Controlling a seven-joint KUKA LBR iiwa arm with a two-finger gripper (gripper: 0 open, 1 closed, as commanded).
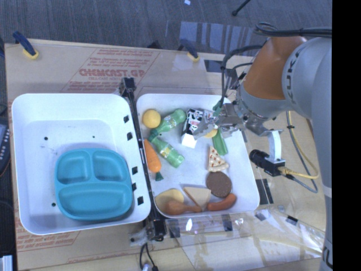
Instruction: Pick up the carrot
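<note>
Reaching across the right bin (243, 151) from its far-right side, I must carry my gripper (221, 123) — whether its fingers are parted or closed I cannot tell — over the green bottles (167, 151) to the carrot (152, 157) lying along the left wall, then straddle its narrow width.

Two white bins sit side by side: the left bin (28, 151) holds one blue divided plate (93, 184). The right bin (248, 174) holds one carrot (152, 157), two green bottles (169, 121) (167, 151), one lemon (151, 118), one pizza slice (216, 160), one brown patty (218, 183), one milk carton (192, 126) and two sausages (221, 202) (179, 208).
</note>
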